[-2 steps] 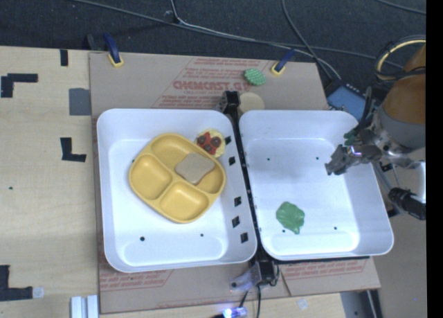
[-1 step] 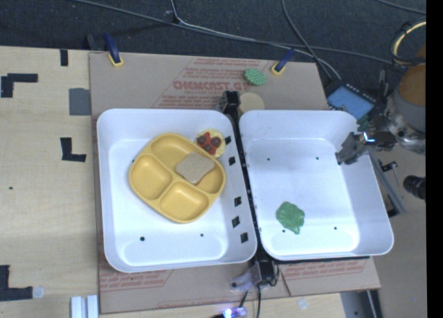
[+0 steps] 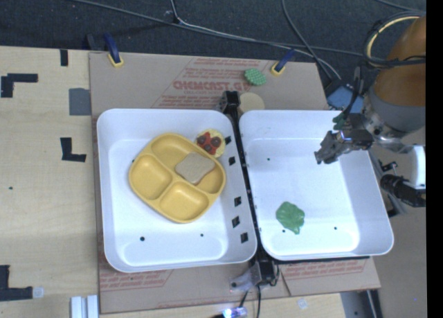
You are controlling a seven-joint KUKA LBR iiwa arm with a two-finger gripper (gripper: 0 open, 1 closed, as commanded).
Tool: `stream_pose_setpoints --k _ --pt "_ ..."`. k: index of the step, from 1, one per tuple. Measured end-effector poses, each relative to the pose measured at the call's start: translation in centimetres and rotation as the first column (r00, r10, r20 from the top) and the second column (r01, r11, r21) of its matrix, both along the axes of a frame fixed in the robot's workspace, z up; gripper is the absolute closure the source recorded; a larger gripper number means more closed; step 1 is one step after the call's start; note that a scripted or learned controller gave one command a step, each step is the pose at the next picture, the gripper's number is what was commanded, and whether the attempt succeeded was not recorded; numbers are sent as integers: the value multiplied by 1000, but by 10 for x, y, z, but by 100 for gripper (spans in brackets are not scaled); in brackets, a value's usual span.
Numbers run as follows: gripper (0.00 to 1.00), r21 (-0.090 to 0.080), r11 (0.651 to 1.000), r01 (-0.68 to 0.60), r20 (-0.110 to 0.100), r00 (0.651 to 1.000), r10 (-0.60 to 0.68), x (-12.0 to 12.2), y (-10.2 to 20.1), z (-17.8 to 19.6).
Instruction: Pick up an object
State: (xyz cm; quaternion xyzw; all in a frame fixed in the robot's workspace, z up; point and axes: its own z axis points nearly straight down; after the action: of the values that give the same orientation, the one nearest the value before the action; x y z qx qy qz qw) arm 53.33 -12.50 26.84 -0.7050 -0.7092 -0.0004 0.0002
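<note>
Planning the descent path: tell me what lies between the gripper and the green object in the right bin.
The camera view shows bare white bin floor between the gripper and the green object in the right bin.

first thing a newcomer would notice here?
Probably the yellow tray in the left bin, with a tan slab in one compartment and red bits at its far corner. Next the green lump alone in the right bin, and the gripper over that bin's far right side.

Red print on cardboard sheet (image 3: 201,84) behind bins, reversed, not readable
</note>
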Motion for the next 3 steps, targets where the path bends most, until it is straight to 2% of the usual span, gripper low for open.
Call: stream_pose_setpoints --k 3 --pt "100 0 1000 0 -3 1000 0 22 148 -40"
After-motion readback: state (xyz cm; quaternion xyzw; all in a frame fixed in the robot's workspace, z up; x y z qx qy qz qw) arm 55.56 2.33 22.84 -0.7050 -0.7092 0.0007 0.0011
